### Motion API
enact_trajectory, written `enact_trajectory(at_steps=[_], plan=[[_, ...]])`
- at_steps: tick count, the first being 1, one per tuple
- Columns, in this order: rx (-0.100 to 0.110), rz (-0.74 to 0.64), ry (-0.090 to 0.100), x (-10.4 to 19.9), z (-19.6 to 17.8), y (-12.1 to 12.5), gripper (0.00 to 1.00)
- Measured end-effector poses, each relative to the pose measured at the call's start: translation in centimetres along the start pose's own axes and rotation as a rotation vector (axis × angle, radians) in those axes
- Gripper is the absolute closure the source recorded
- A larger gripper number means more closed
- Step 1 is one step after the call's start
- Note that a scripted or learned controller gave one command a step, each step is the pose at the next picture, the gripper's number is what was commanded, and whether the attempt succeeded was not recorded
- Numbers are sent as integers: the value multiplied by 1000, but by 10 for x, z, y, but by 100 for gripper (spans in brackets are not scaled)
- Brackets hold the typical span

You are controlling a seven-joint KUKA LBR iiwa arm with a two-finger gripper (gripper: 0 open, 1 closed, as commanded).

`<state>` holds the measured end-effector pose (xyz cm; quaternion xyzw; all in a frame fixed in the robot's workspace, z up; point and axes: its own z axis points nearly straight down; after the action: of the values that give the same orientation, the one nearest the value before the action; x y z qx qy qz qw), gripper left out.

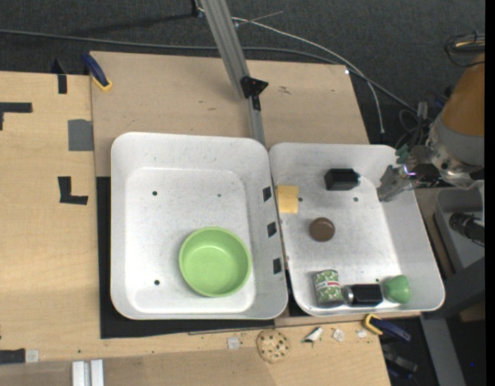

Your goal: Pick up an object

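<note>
Black block (341, 179) lies flat, long axis left-right, in right bin (408, 240).

A metal pole (228, 43) slants down across the wooden surface (38, 240) toward the seam between the bins. Black tape marks (68, 190) dot the wood at left. A cookie (270, 345) lies below the bins.

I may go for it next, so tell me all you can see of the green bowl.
The green bowl is round, plain light green, smooth like plastic, upright with its mouth open and nothing visible inside. It sits in the left white bin, toward the near right corner of the floor, touching only the bin.
</note>
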<state>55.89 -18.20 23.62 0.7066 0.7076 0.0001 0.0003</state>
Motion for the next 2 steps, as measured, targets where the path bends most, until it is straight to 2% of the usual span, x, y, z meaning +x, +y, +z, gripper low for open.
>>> enact_trajectory(at_steps=[1, 2], plan=[[3, -5, 2, 62, 0, 11, 100], [5, -4, 2, 106, 1, 14, 100]])
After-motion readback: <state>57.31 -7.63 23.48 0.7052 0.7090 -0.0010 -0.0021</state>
